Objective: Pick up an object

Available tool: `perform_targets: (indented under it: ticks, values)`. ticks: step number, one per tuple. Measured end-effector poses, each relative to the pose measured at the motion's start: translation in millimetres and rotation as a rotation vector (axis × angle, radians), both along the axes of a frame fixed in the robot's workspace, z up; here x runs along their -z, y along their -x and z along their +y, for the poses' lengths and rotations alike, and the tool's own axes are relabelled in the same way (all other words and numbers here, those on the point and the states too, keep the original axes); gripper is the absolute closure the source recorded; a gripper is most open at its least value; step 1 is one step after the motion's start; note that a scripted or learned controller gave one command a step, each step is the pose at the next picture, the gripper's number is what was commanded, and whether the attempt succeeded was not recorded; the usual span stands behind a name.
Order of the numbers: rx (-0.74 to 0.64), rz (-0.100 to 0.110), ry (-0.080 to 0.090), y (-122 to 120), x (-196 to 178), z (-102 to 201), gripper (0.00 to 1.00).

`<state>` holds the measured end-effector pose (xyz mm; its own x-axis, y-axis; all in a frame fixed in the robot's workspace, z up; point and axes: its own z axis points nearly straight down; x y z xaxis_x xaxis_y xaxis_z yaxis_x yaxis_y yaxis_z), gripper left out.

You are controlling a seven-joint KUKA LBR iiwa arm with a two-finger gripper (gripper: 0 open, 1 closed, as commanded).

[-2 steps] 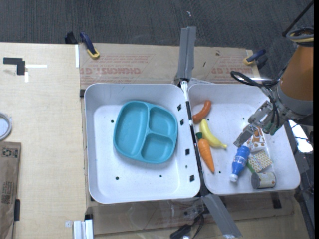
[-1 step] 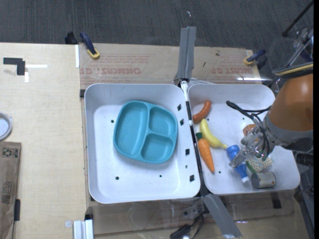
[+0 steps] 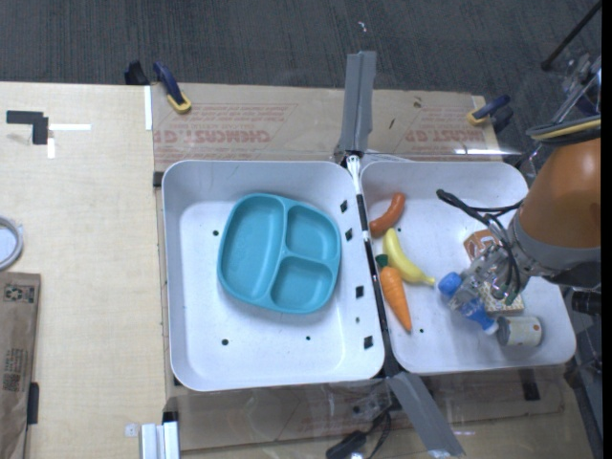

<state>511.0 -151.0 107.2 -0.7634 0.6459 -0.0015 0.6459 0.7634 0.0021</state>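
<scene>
In the right bin lie an orange sausage-shaped toy, a yellow banana and an orange carrot near the left wall. Further right sit a blue object and a grey-white cylinder. My gripper is down in the right bin, right above the blue object and touching or nearly touching it. An orange-brown item shows just behind the gripper. The arm's orange band hangs over the bin's right side.
The left bin holds a teal divided plate. A grey divider post stands behind the bins. Clamps grip the cardboard backing. A tape roll lies on the bench at far left.
</scene>
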Motion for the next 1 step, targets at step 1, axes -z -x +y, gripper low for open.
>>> perform_targets:
  ticks: [1]
  values:
    - [-0.298,-0.006,0.003,20.1,11.7,-17.2,1.0]
